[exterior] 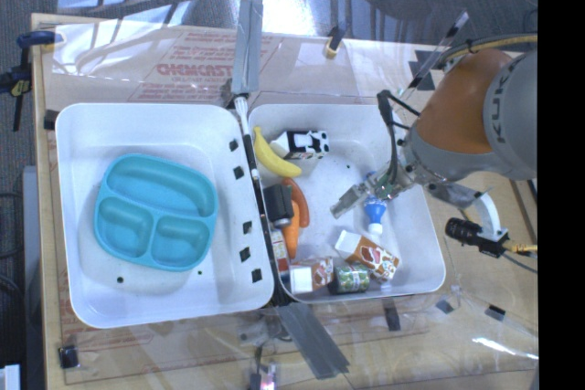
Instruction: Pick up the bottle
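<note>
Wooden bench [110, 59] under clear plastic sheeting, dark carpet behind; two shallow white bins side by side with a grey divider strip at the seam. Left bin [73, 196] holds a light-blue compartment tray [155, 212], three sections, lying flat. Right bin [416, 269] holds the clutter: banana [272, 156] near the top-left corner, a black-and-white cow-patterned box [308, 142] just beside it, an orange carrot-shaped item [294, 219] with a dark block [279, 205] on it along the left wall, and a row of small packets and a green can [350, 279] along the bottom wall. Bottle [374, 216]: small, white body with a blue cap, sitting roughly upright mid-right of the right bin, apart from the banana and just above a white-and-orange packet [370, 255]. Arm comes in from the right, orange band above the wrist, angled down into the right bin. Gripper [366, 195] sits right at the bottle's cap, just above and slightly left of it; one grey finger [345, 200] sticks out to the left of the bottle. Fingers look spread, nothing visibly between them; bottle reads as resting on the bin floor. Contact between fingertip and cap can't be resolved at this resolution.
</note>
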